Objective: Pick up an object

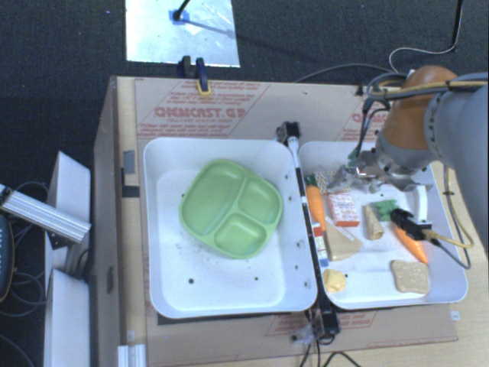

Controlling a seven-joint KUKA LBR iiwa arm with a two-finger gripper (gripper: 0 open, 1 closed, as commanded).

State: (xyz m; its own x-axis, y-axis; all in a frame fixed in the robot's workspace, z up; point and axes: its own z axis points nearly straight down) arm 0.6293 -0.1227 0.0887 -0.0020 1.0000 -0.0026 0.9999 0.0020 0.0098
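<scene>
- Green plastic first: a divided plate (231, 207) with three compartments lies tilted in the middle of the left bin (164, 281).
- The right bin (451, 285) carries a scatter of small toy foods, any of which could be the object to pick.
- An orange carrot (315, 206) lies along that bin's left wall, just right of the seam where the two bins meet.
- A white and red packet (343, 208) sits just beside the carrot, toward the bin's middle.
- Below the packet lies a pale wedge (341, 245), and a small yellow piece (334, 280) sits near the bin's front left corner.
- A tan cylinder (372, 222) lies near the middle, with a green piece (384, 207) just beside it on the right.
- A second carrot (411, 243) lies slanted toward the right wall; a tan cracker (409, 276) rests near the front right corner.
- The grey arm reaches in over the bin's back right corner, and the gripper (353, 171) hangs low over the back left part of the bin, above the packet.
- I cannot tell how its grip stands; nothing is seen held in it.
</scene>
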